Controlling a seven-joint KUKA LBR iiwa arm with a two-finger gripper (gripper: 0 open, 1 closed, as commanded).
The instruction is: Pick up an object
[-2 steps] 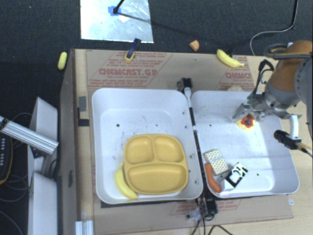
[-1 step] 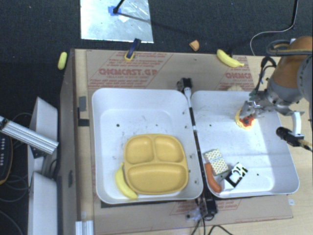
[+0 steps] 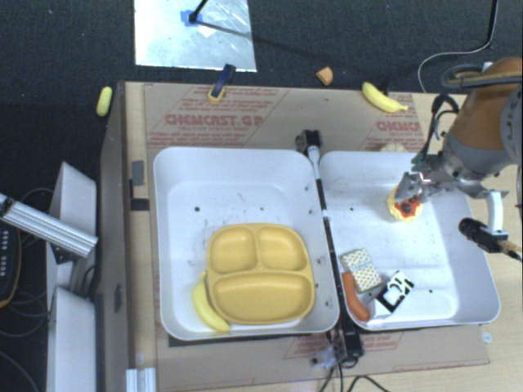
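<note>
Reaching in from the right, over the right bin.
arm: grey, orange band (image 3: 490, 78) above the wrist, entering past the right bin's (image 3: 458, 305) far right corner.
gripper: gripper (image 3: 411, 188) sits low over the far half of the right bin, right on top of a small toy.
finger state: cannot tell; tips blur into the toy.
target: small orange-and-yellow toy (image 3: 404, 207), far half of right bin, about mid-width, directly under the gripper. Contact or grasp not resolvable.
right bin, near left corner: orange carrot-like piece (image 3: 355, 296) along the left wall, patterned square block (image 3: 362, 271) just beside it, black-and-white tag piece (image 3: 395, 290) next to that.
left bin: left bin (image 3: 176, 219) holds a yellow divided plate (image 3: 260, 272) toward the near edge; a banana (image 3: 205, 303) lies touching the plate's left rim, near the near left corner.
bench, far edge: second banana (image 3: 382, 97) beyond the right bin, small orange chunk (image 3: 325, 76) nearby, yellow piece (image 3: 104, 101) at the far left corner.
</note>
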